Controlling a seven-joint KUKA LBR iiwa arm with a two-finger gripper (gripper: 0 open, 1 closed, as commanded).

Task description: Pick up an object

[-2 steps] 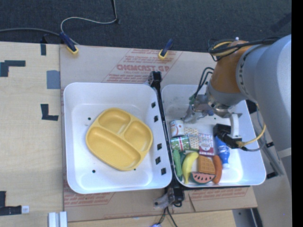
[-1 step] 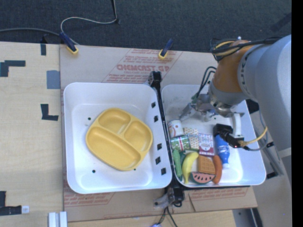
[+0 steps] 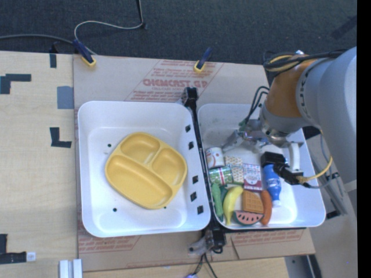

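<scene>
- We are looking down on a light wooden table [image 3: 35,155] covered partly by a printed cardboard sheet [image 3: 168,83]; dark carpet [image 3: 203,16] is lying beyond it.
- Two white bins are sitting side by side: the left bin [image 3: 93,213] is holding a yellow divided plate [image 3: 146,169].
- The right bin [image 3: 310,210] is holding toy foods: a banana [image 3: 232,201], a watermelon slice [image 3: 247,218], a blue bottle [image 3: 272,187].
- The tool [image 3: 249,135] is hanging over the right bin's back; we cannot tell its state.
</scene>
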